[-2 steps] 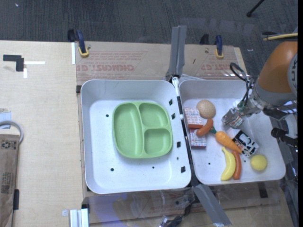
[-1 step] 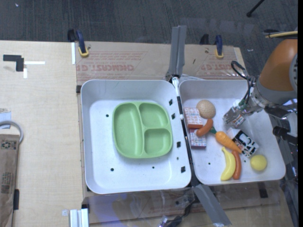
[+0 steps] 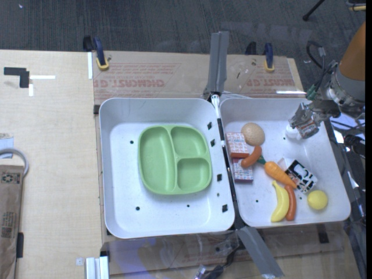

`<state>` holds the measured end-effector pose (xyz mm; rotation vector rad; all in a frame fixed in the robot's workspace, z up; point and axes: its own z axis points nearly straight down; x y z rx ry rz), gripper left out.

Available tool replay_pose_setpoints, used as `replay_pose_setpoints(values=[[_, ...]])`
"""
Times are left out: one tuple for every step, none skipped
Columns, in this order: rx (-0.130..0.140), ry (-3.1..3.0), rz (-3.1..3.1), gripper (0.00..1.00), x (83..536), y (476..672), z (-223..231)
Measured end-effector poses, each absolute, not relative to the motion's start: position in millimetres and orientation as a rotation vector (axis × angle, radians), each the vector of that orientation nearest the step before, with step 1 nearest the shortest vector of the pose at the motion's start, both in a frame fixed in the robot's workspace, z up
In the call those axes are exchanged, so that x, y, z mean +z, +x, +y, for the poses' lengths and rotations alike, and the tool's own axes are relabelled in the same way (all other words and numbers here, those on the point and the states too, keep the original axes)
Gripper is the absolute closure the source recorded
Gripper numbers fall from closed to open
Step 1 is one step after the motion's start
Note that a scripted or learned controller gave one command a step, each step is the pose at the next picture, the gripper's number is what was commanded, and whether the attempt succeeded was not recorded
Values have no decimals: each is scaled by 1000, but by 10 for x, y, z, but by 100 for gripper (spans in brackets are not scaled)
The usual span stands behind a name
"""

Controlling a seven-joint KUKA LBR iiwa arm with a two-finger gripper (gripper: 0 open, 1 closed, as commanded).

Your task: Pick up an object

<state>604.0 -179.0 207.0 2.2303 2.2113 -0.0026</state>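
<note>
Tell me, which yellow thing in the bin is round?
The lemon, in the right bin's near corner. The banana beside it is long and curved.

I see the wooden bench [image 3: 52,156] carrying two white bins: the left bin [image 3: 116,173] and the right bin [image 3: 331,161]. A brown paper bag [image 3: 10,208] lies at its left edge.

green tray [image 3: 174,158] in white bin [image 3: 116,214]; tan egg [image 3: 253,133], yellow banana [image 3: 281,202], orange carrot [image 3: 277,172], yellow lemon [image 3: 317,200], black-and-white box [image 3: 301,175].
</note>
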Motion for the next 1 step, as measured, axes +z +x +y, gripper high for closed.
replay_pose_setpoints(values=[[-6, 2408, 2022, 100, 1785, 5401, -1160]])
